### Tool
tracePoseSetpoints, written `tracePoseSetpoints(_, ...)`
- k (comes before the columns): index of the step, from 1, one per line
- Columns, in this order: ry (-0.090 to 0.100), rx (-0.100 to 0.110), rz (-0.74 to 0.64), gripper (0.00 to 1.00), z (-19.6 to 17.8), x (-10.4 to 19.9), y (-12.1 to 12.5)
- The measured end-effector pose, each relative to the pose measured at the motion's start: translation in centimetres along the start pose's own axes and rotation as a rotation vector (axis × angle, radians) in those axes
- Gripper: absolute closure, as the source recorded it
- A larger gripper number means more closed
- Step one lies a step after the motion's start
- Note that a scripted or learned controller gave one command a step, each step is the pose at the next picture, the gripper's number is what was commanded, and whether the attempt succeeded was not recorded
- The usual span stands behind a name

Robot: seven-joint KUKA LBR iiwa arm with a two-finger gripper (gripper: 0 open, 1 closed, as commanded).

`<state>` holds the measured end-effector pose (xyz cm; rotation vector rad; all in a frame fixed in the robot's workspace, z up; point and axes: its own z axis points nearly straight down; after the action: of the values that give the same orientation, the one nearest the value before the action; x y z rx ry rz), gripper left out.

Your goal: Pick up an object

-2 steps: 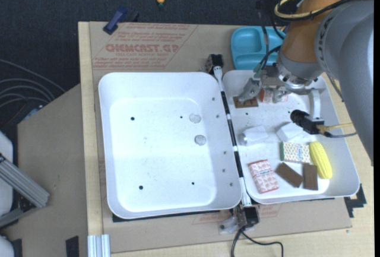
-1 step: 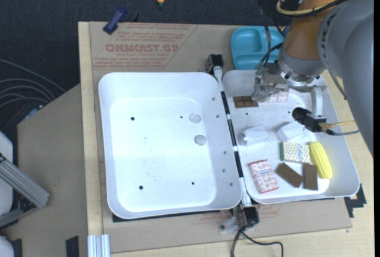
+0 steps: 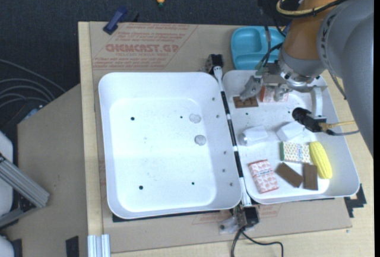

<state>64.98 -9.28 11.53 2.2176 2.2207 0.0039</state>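
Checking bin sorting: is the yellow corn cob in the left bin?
No, the corn cob lies in the right bin, near its right edge, beside brown blocks.

Your claw sits at the right bin's far end, a brown block just below it. Toward you, the corn cob, red packet and brown bars crowd the floor. To its left, the left bin offers open room.

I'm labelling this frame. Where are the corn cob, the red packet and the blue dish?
corn cob [image 3: 320, 159], camera view, middle of cob.
red packet [image 3: 262, 175], camera view, packet's centre.
blue dish [image 3: 248, 47], camera view, its inside.
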Motion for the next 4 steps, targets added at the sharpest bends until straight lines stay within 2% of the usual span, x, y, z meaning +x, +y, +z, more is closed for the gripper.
tracePoseSetpoints(1, 0.000, -0.002, 0.000, 1.00, -1.0, 0.0, 0.1)
tracePoseSetpoints(2, 0.000, -0.002, 0.000, 0.00, -1.0, 0.0, 0.1)
tracePoseSetpoints(3, 0.000, -0.004, 0.000, 1.00, -2.0, 0.0, 0.1)
tracePoseSetpoints(4, -0.001, -0.004, 0.000, 0.00, -2.0, 0.0, 0.1)
